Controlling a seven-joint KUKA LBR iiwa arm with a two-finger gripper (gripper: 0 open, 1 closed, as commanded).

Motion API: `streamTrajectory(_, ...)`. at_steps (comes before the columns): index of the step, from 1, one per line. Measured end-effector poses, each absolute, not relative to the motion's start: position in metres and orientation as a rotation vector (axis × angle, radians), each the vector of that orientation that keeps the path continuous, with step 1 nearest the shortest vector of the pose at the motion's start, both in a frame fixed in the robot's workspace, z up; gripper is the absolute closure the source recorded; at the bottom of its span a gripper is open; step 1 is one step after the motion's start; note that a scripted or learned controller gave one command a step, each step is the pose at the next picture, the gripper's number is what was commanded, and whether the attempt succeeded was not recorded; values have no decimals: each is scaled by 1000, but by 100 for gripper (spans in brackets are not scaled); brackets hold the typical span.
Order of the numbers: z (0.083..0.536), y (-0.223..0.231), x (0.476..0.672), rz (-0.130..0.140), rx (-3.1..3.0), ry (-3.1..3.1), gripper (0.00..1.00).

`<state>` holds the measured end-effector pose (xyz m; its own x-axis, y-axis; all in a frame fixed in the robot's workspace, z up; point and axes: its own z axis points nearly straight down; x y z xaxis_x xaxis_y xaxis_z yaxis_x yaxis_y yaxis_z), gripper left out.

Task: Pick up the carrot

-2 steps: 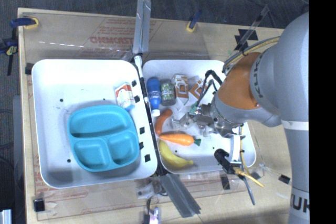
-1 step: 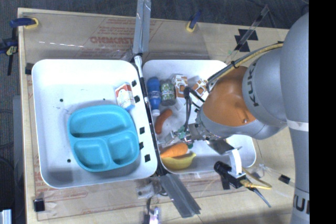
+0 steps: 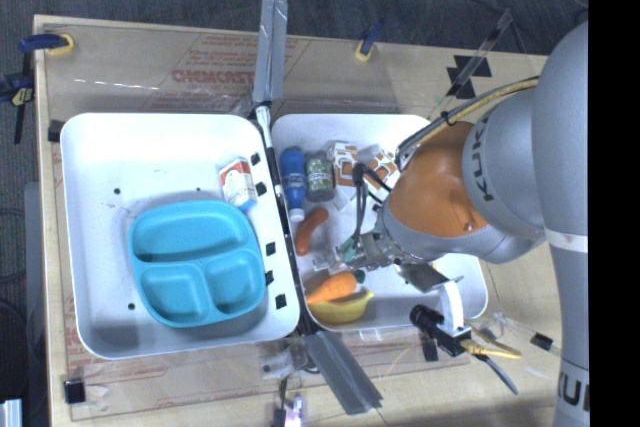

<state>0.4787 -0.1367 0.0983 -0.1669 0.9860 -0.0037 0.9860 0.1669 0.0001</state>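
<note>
The carrot (image 3: 333, 287) is an orange, tapered piece lying near the front left corner of the right bin (image 3: 470, 300), resting against a yellow banana (image 3: 346, 308). My gripper (image 3: 358, 250) hangs just above and slightly behind the carrot, under the orange wrist band (image 3: 435, 190). The bulk of the wrist hides much of the gripper.
In the right bin, a red-brown sausage (image 3: 310, 228), a blue bottle (image 3: 292, 177), a green can (image 3: 319, 174) and a small box (image 3: 352, 160) lie behind the carrot. The left bin (image 3: 90, 165) holds a blue divided tray (image 3: 195, 260) and a small carton (image 3: 236, 183).
</note>
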Motion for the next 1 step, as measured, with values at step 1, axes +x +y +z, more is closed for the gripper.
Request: streamTrajectory(1, 98, -137, 479, -3, 2026, 2397, 0)
